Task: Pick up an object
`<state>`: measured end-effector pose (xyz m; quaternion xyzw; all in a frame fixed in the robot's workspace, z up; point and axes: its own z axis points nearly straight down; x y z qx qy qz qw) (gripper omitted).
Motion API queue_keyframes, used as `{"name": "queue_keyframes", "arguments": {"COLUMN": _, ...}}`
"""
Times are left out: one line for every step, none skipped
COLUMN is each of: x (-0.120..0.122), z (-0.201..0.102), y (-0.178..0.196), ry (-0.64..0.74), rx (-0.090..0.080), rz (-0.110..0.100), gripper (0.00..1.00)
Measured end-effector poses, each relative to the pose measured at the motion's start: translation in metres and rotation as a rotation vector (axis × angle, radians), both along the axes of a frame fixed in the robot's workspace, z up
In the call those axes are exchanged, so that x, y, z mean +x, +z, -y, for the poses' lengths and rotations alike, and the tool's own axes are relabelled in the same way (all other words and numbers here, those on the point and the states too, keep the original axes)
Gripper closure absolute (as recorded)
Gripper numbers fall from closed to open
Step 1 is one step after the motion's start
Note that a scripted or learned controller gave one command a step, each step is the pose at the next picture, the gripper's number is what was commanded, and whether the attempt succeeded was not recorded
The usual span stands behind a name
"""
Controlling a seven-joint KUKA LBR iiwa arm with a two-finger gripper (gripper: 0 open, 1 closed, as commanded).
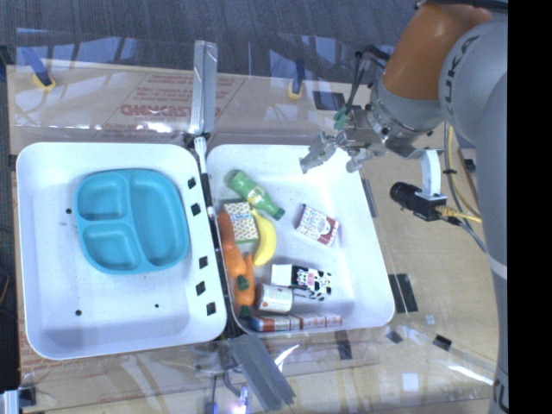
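Above the right bin's (pixel 366 222) far rim, the gripper (pixel 332 155) is seen with fingers spread, grasping nothing. A descent onto the small red carton (pixel 316 225), lying apart, would be cleanest.

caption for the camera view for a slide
Gripper open above the right bin's far edge; blue tray in the left bin.

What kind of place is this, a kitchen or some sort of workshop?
Most likely a robot test lab, not a kitchen: a robot arm hangs over two white bins, one holding toy food like a banana, the other a blue plate.
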<state>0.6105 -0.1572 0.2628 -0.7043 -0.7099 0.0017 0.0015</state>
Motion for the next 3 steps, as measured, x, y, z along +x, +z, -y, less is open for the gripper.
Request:
{"name": "queue_keyframes", "arguments": {"x": -0.02, "z": -0.019, "y": -0.153, "ry": 0.117, "rx": 0.001, "rz": -0.001, "gripper": 0.0}}
{"name": "queue_keyframes", "arguments": {"x": -0.008, "z": -0.04, "y": -0.166, "ry": 0.131, "rx": -0.002, "rz": 0.008, "gripper": 0.0}}
{"name": "queue_keyframes", "arguments": {"x": -0.008, "z": -0.04, "y": -0.156, "ry": 0.135, "rx": -0.001, "rz": 0.007, "gripper": 1.0}}
